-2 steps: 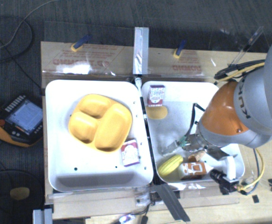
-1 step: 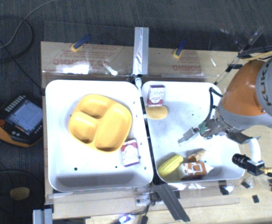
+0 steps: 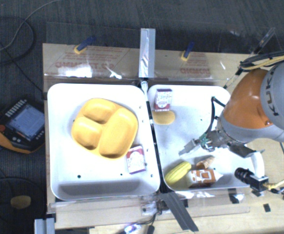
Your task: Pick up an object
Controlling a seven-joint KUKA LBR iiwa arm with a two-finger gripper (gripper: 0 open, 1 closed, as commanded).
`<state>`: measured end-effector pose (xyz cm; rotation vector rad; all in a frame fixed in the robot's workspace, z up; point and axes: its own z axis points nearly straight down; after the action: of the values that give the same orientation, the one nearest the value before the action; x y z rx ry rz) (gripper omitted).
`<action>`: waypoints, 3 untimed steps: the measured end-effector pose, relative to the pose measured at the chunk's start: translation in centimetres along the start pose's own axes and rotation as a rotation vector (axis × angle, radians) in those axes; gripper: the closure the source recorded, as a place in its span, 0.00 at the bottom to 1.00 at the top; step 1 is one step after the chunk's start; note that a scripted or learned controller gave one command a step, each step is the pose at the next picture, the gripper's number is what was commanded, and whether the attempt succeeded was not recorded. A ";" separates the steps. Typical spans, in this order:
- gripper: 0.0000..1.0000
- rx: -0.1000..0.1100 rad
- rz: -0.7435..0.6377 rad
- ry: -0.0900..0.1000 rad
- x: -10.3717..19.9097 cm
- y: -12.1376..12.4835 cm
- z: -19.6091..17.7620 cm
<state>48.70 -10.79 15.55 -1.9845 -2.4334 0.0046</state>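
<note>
Your surface carries two white bins; in the right bin (image 3: 200, 94) the claw (image 3: 193, 147), grip state unclear, hovers above a corn cob (image 3: 177, 172) lying aslant, left-low to right-high.

Yellow dish (image 3: 104, 128), white bins (image 3: 64, 179), orange band (image 3: 246, 104).

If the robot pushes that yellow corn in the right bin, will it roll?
Probably. The corn looks rounded and long, so it may roll sideways. It lies near the bin's front wall and beside a brown carton, which might stop it.
</note>
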 end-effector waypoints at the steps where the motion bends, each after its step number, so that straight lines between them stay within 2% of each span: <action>1: 0.00 -0.010 -0.094 -0.002 0.4 0.0 6.6; 2: 0.00 -0.016 -0.213 -0.001 -0.6 0.0 6.5; 3: 1.00 -0.019 -0.213 -0.001 -0.7 0.2 5.5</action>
<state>49.00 -11.40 10.07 -1.7216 -2.6409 -0.0169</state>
